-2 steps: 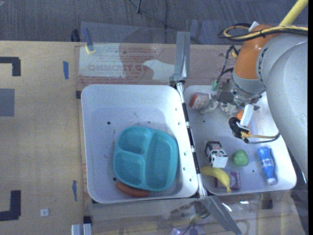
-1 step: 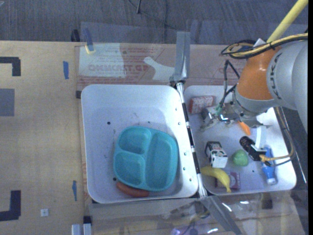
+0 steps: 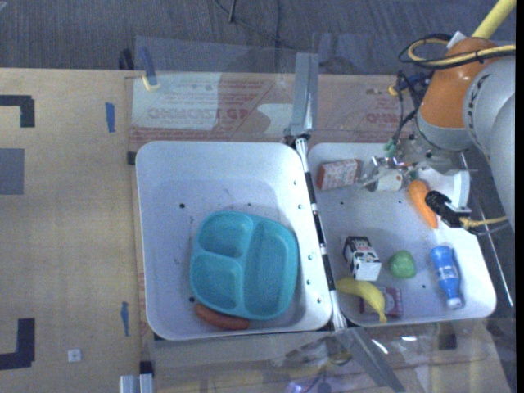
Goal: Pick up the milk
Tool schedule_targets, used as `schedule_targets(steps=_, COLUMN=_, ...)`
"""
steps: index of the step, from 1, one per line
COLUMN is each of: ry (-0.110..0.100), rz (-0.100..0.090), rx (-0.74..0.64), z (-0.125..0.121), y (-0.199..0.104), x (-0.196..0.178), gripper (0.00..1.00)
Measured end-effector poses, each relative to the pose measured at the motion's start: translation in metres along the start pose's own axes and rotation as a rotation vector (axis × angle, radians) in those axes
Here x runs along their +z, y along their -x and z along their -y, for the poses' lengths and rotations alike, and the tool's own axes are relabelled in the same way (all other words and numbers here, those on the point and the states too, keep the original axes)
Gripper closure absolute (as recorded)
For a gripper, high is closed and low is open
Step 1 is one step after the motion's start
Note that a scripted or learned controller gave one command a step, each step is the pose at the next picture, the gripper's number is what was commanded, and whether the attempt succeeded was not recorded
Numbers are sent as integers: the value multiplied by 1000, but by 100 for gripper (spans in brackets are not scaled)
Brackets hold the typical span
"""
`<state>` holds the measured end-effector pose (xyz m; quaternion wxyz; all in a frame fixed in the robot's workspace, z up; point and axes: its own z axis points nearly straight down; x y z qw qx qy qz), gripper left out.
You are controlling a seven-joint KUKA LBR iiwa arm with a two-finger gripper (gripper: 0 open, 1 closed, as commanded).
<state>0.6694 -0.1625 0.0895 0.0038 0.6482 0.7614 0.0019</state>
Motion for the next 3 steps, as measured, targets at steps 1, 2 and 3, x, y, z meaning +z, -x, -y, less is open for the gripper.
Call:
schedule_targets(steps=1, ry=2, rz=-1, rx=-56, z=25, y=-49, x=-1, gripper=0)
schedule_targets(steps=2, ry=4, rz=2, rx=-91, z=59, y=-65, x=-2, gripper=0)
schedule_targets(steps=3, ry=-9, rz=1, rx=221, z=5, y=-52, x=2, gripper=0)
